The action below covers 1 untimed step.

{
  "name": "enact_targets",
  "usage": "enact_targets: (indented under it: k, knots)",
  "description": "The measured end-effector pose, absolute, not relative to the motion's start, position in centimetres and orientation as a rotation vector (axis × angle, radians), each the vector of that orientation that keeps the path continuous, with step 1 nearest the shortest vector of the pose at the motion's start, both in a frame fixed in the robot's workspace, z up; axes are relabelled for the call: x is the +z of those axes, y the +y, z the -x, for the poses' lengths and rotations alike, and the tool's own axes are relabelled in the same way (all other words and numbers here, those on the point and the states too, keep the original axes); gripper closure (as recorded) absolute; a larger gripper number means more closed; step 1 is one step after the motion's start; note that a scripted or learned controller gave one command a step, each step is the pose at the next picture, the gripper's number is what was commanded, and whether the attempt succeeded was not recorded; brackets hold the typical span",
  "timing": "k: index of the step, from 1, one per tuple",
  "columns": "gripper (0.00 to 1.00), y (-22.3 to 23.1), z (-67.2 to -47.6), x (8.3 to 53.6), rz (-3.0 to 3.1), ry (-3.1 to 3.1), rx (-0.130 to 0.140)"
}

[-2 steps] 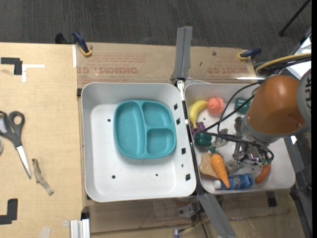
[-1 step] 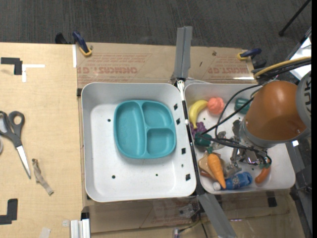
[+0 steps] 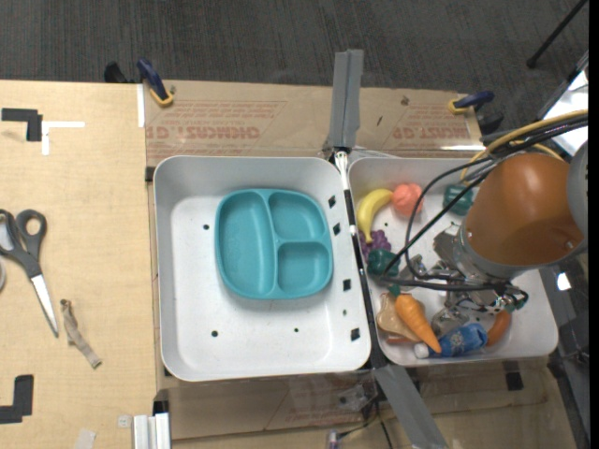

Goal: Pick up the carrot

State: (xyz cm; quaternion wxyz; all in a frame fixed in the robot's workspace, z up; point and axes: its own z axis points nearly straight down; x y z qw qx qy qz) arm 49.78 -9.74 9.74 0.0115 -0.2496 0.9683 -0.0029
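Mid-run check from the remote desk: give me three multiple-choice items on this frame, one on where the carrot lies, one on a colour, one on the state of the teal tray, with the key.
1. Where does the carrot lie?
A. In the right bin, among the other toys
B. In the left bin
C. On the wooden board beside the scissors

2. What colour is the divided tray?
A. Red
B. Teal
C. Yellow

3. How does the divided tray stand?
A. Flipped upside down
B. Stacked on the banana
C. Lying flat in the left bin, compartments facing up

Key: 1 A, the orange carrot rests near that bin's front edge, under the arm; 2 B, it reads plainly teal against the white bin; 3 C, its three compartments face the camera.
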Motion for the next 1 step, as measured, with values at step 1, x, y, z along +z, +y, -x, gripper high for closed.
enact_targets:
  k: [1]
  knots:
    - [0.0,-11.04,-49.34,9.85,1.648,2.665,-0.004]
